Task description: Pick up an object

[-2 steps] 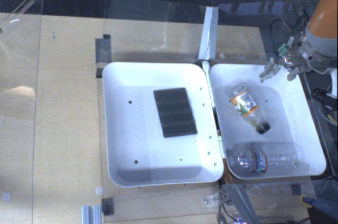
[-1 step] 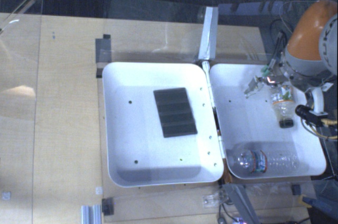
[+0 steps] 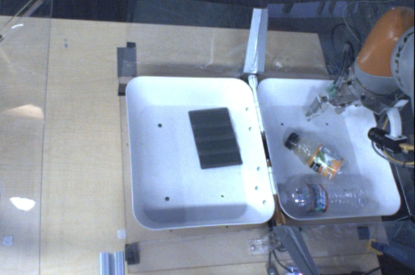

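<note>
Over the right bin [image 3: 389, 192], near its far edge, the gripper [image 3: 318, 109] hangs above bare white floor; its two fingers stand parted, and nothing is seen between them. The arm [image 3: 382, 53] enters from the right, its orange band plainly visible above the wrist.

Contents of the right bin: a small bottle [image 3: 313, 155] with a dark cap and an orange label, lying on its side near the middle; a clear plastic bottle [image 3: 324, 197] with a blue-green label, also on its side, close against the near wall. The two lie near one another but apart; both rest on the bin floor, well clear of the fingers.

Contents of the left bin [image 3: 146, 157]: one dark ribbed rectangular pad [image 3: 214, 137], lying flat near the middle (slightly skewed to the bin walls); it is untouched and far from the gripper.

Assessment of progress: no object is lifted or gripped; the pick is judged not yet made. What is left appears to be the whole of the task: bringing the fingers over a chosen item, descending, closing and lifting. The small bottle is the nearest candidate (a judgement from position alone); its rounded body, lying sideways, could roll or slip if the fingers close off-centre.
</note>
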Controlling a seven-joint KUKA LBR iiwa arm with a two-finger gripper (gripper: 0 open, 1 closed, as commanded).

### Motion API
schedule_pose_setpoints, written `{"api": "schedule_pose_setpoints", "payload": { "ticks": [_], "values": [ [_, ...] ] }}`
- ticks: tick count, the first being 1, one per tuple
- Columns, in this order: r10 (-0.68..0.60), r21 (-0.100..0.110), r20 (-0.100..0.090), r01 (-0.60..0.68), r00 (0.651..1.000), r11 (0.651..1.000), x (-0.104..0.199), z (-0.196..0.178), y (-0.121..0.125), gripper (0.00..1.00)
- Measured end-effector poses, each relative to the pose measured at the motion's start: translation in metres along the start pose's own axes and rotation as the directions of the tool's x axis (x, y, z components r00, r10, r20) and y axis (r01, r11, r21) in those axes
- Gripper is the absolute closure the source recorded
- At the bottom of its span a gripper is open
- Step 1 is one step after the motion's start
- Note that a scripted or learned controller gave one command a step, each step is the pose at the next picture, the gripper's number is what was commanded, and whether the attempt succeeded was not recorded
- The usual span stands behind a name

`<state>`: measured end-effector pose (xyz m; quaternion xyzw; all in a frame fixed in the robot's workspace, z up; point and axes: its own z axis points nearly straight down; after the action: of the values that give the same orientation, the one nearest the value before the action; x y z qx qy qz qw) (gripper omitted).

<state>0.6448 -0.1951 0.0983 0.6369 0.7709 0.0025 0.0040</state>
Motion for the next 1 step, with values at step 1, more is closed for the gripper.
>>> {"api": "schedule_pose_setpoints", "payload": {
  "ticks": [1],
  "values": [
    [-0.09, 0.003, -0.002, 0.09, 0.996, 0.996, 0.022, 0.0022, -0.0636, 0.0]
  ]
}}
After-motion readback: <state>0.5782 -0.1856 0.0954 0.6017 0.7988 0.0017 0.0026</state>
